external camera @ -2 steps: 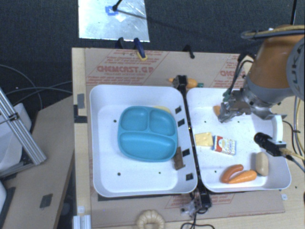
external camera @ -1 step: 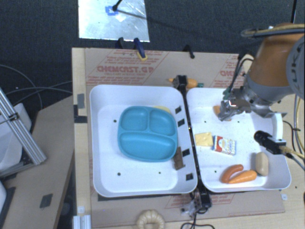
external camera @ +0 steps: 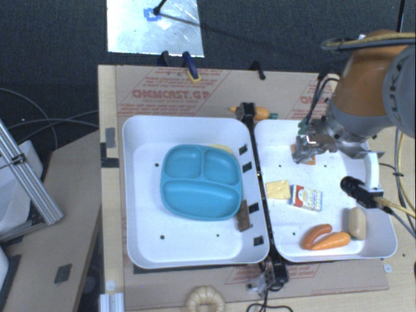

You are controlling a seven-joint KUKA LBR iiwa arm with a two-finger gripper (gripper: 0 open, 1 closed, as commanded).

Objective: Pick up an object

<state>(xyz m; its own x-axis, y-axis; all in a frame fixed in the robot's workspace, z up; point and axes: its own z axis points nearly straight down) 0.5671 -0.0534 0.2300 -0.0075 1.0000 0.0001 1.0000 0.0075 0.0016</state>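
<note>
Hand (external camera: 305, 149) low in right bin (external camera: 383, 239) at 11 o'clock, over small orange item (external camera: 304, 158); whether clamped on it, cannot tell. Step: grasp attempt. Cheese (external camera: 278, 189), carton (external camera: 306, 197), sausage (external camera: 315, 234), carrot (external camera: 335, 241), egg (external camera: 356, 223) toward 6 o'clock. Next: straight lift, check hold.

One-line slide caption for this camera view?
KUKA arm's claw low over a small orange item in the right bin; a blue divided plate sits in the left bin.
</note>
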